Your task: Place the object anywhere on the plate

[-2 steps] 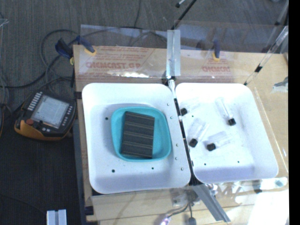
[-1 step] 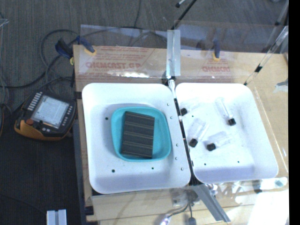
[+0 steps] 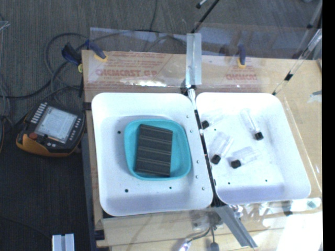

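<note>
Gripper state: I cannot tell whether mine is open or closed. A dark ribbed block (image 3: pixel 154 150) lies flat on the teal plate (image 3: pixel 181 157), well inside its rim. If that is the object, the placing looks done, and my best move is to keep clear of it. Well to the right of the plate lie several clear vials (image 3: pixel 250 122). If one is meant, I'd set it low and gently on the plate's bare strip, since it could roll.
</note>
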{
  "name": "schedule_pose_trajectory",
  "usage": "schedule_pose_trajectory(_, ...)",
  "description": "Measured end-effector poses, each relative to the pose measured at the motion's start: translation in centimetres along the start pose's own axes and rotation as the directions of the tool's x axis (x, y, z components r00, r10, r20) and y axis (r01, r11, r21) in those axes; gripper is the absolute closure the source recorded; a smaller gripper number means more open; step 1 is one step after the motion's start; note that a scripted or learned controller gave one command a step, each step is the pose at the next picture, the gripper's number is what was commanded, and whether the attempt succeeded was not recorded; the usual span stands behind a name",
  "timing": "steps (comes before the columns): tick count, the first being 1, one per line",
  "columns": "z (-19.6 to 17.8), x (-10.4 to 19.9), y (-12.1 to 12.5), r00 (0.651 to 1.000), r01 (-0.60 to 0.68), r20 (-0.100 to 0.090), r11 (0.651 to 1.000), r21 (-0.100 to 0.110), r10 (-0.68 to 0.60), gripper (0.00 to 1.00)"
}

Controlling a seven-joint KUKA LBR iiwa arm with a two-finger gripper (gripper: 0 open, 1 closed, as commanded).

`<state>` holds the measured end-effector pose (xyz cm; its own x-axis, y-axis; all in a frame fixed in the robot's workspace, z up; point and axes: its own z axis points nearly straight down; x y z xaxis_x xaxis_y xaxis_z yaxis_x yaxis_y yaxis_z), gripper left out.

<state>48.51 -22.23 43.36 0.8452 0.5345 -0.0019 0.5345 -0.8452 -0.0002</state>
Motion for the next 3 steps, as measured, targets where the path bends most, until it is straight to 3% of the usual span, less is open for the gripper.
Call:
schedule_pose_trajectory(1,0.0,-0.2,0.1,0.990,-0.138,-0.001,0.990,0.000,0.138,0.00)
schedule_pose_trajectory(3,1.0,-0.2,0.1,0.934,-0.356,0.000,0.934,0.001,0.356,0.00)
